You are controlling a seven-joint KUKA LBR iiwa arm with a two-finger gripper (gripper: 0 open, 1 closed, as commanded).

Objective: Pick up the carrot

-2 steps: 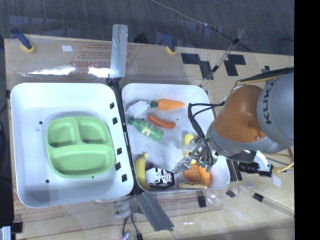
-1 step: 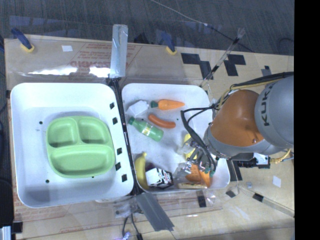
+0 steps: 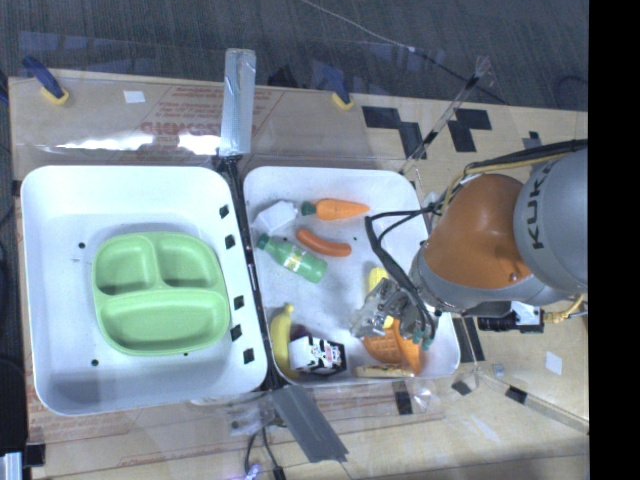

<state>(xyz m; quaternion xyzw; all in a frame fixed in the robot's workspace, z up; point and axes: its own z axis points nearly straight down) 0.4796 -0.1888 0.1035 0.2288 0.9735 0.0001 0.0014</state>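
Note:
The carrot (image 3: 338, 208), orange with a green top, lies on its side at the back of the right bin (image 3: 400, 183). My gripper (image 3: 384, 317) is low in the bin's front right corner, well in front of the carrot and to its right. It hangs just over an orange cup-like object (image 3: 392, 349). The arm's orange band and grey wrist hide the bin's right wall.
Near the carrot lie an orange-red sausage (image 3: 323, 242) and a green bottle (image 3: 292, 256). A banana (image 3: 282, 330) and a black-and-white carton (image 3: 318, 354) sit at the front, and a yellow item (image 3: 377, 279) is by the gripper. The left bin (image 3: 50, 268) holds a green divided plate (image 3: 158, 293).

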